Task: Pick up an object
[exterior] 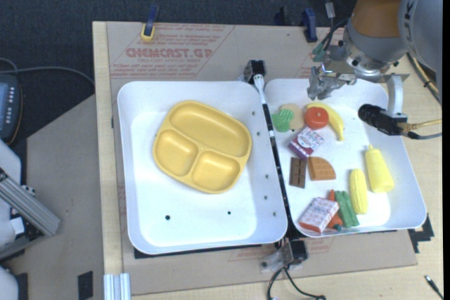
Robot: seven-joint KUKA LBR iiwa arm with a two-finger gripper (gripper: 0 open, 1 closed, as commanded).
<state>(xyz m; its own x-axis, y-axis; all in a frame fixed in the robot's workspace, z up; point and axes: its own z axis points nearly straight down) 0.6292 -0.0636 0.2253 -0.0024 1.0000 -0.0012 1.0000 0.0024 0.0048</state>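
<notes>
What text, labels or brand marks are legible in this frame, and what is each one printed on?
"CHEMCAST GP", in red, printed on the brown protective paper of the board under the bins; the last letters are faint.
Smaller red lines above and below that word: too blurred to read.
Purple-and-white packet in the right bin: print too small to read.
Red-and-white packet near the front of the right bin: print too small to read.

We can read red letters printed on the brown cardboard sheet (176, 46) that lies on the table, near its far edge, just behind the left white bin (133, 172). The big line looks like "CHEMCAST GP". Smaller red lines run above and below it, but they are too tiny and blurry for us to read. The little packets in the right bin (408, 200) have marks we cannot make out.
</notes>
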